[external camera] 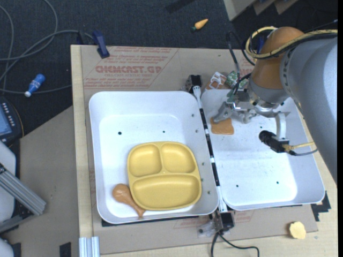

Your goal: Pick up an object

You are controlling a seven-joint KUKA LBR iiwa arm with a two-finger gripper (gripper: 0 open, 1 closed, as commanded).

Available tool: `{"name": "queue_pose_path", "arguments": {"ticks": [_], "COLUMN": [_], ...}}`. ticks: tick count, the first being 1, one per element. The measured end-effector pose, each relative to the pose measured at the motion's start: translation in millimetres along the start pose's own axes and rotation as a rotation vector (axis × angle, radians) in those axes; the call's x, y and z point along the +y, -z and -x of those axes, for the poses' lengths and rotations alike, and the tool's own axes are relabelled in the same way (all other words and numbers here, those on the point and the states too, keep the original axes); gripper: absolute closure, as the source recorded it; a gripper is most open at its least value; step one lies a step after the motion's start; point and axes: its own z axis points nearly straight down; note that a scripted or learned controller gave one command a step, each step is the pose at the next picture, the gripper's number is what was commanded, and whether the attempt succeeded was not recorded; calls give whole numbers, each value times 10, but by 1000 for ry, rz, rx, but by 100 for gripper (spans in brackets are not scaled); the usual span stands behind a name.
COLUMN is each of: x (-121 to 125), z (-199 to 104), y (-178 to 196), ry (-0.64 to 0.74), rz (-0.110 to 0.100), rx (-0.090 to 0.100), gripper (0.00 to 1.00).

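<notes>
Gripper (229, 113) over the flat orange-brown piece (222, 127), upper left of right bin (268, 186); finger state unclear. Piece looks thin, light, stiff: pinch its edges.

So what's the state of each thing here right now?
Yellow divided tray: flat in the left bin, compartments bare.
Toy drumstick: lying against the tray's lower left edge.
Orange-brown flat piece: lying in the right bin, by the gripper.
Gripper: low over the right bin's upper left corner, beside that piece.
Yellow piece: on the bench, outside the bins.
</notes>
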Motion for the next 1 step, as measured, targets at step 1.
{"name": "queue_pose_path", "arguments": {"ticks": [1], "x": [-76], "z": [-5], "y": [17], "ry": [-2], "rz": [-2], "rx": [1], "gripper": [0]}}
